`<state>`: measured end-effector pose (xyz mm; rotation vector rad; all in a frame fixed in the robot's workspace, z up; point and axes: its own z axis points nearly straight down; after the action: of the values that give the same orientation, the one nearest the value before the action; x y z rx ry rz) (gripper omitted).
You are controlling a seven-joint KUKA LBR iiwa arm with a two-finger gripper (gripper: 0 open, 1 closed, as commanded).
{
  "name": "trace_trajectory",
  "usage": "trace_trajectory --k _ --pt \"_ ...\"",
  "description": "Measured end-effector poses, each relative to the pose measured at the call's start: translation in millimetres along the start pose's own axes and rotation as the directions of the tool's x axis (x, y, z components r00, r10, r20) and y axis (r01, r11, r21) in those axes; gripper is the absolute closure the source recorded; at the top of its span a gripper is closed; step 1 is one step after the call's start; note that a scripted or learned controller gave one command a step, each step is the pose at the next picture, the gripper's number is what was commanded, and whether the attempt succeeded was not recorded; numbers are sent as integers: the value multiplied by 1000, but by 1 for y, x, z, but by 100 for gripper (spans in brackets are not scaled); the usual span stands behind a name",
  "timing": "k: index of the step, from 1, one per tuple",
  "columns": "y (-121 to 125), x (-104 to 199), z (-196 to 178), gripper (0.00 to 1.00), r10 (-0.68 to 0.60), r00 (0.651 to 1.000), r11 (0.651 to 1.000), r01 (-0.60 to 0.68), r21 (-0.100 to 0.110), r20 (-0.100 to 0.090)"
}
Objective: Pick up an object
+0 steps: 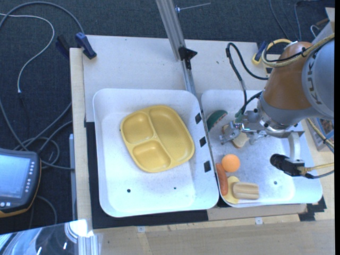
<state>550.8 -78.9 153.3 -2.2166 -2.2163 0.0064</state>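
an orange ball [230, 163] lies in the right bin [276, 193], with a carrot [222, 178] and a tan block [245, 190] just beside it toward the near edge. the gripper [232, 134] sits low over a pale object [239, 139]; whether it pinches it i cannot tell. a yellow divided plate [156, 137] rests in the left bin [114, 195].

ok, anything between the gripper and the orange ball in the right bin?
Nothing visible. The gripper sits just above the orange ball in the view, with bare bin floor between; the carrot lies beside the ball's lower left.
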Motion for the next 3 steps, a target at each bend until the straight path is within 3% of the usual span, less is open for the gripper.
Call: trace_trajectory --k 1,2,3 --pt "2 0 -14 100 -1 1000 1000 1 -8 0" --pt "4 -5 -77 100 -1 1000 1000 1 -16 3" --pt "5 -5 -91 100 -1 1000 1000 1 -11 2"
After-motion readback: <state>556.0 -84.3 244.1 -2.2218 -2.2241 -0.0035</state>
